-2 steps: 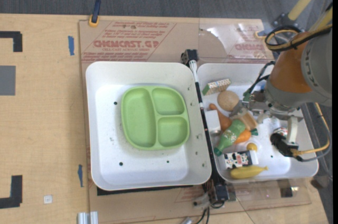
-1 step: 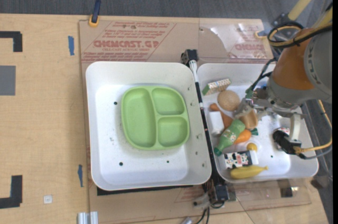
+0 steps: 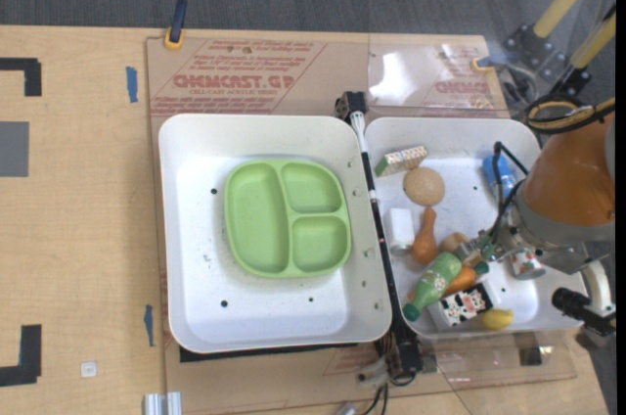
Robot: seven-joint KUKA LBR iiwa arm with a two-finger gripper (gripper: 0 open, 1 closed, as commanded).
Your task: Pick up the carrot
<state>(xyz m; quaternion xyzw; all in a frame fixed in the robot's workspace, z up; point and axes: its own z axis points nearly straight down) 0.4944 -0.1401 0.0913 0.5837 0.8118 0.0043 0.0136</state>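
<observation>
Starting at the left: the worktop [image 3: 68, 207] is bare wood with black tape marks. Left bin [image 3: 186, 207] holds a green divided plate [image 3: 288, 217], three compartments, lying flat near the bin's centre.

Right bin [image 3: 391, 134] carries the clutter. Near its top, a small speckled bar [image 3: 404, 158]; below it a tan round item [image 3: 424, 186]; beside the left wall a white block [image 3: 401, 225]. An orange-brown gourd-shaped piece [image 3: 425, 239] lies tilted under the round item. The carrot [image 3: 465, 280] (small, orange) sits near the bin's lower middle, touching the green bottle [image 3: 434, 282], which lies slanted just left of it. Below them, a black-and-white patterned card [image 3: 462, 305] and a yellow piece [image 3: 497, 317]. A blue item [image 3: 497, 173] lies near the right wall.

Arm [image 3: 577, 188] enters from the right; the hand [image 3: 492, 245] hangs just above and right of the carrot. Cannot tell its opening, nor any contact with the carrot.
</observation>
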